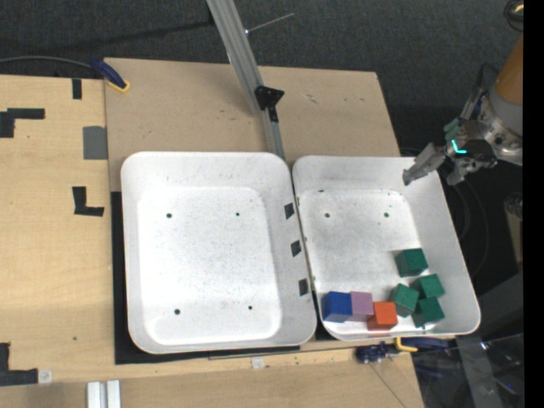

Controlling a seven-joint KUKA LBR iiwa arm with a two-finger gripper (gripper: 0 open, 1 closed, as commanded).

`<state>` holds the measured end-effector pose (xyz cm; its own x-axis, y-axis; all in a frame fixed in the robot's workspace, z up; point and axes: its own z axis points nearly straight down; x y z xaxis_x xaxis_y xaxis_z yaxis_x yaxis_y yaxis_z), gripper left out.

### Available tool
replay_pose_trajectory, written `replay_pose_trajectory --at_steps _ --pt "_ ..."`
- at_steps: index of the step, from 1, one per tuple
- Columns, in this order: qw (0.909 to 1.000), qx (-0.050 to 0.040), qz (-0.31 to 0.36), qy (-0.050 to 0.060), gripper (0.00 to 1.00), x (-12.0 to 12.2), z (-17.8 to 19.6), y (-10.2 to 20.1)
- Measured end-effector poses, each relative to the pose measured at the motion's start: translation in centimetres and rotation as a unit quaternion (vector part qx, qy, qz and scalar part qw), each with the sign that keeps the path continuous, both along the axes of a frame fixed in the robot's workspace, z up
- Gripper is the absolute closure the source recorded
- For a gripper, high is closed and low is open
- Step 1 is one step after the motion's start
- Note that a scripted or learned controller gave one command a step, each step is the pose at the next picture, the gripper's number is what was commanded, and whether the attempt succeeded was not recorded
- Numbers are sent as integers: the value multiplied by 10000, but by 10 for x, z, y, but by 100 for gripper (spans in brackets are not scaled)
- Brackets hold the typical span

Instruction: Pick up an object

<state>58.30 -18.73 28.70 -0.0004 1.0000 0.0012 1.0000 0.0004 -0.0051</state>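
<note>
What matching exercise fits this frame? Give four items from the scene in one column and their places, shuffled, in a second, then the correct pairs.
Items:
1. blue block
2. orange block
3. claw
4. purple block

Places:
A. over the right bin's far right corner
B. between the blue and orange blocks
C. leftmost in the row along the near wall
D. just left of the green blocks

Pairs: 1-C, 2-D, 3-A, 4-B
</note>
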Motion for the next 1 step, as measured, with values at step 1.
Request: replay_pose_trajectory --at_steps 1 --pt "10000 -4 6 -21 0 1 3 0"
